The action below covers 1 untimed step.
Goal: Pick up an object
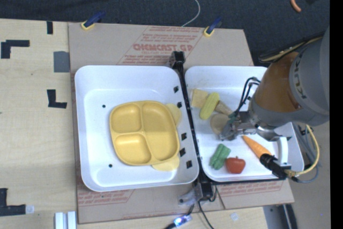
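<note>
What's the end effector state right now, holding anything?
End effector: low in the right bin, beside the carrot and above the green vegetable. Open or closed cannot be told; no object visibly held.

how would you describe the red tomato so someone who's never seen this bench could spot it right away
Start at the right bin, the one the arm reaches into. Go to its near edge, at the bottom of the camera view: the tomato lies there between a green vegetable and an orange carrot. It is the one round, red thing in the bin.
</note>
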Each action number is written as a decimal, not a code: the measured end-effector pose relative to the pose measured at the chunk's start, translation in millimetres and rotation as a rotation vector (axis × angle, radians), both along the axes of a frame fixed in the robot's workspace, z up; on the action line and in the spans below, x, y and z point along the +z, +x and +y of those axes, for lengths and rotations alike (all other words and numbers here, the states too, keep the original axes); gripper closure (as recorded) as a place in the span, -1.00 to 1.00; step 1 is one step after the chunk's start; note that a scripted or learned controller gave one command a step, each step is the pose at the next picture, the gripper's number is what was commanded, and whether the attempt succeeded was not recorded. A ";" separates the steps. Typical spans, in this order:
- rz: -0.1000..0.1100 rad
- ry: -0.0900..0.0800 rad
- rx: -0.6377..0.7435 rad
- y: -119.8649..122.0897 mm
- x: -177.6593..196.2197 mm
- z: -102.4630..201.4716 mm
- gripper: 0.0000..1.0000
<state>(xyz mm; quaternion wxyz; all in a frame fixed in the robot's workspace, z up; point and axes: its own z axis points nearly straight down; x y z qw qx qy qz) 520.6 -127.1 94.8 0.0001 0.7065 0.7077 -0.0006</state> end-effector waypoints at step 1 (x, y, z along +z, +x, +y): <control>-0.003 0.001 0.001 3.3 58.1 9.1 1.00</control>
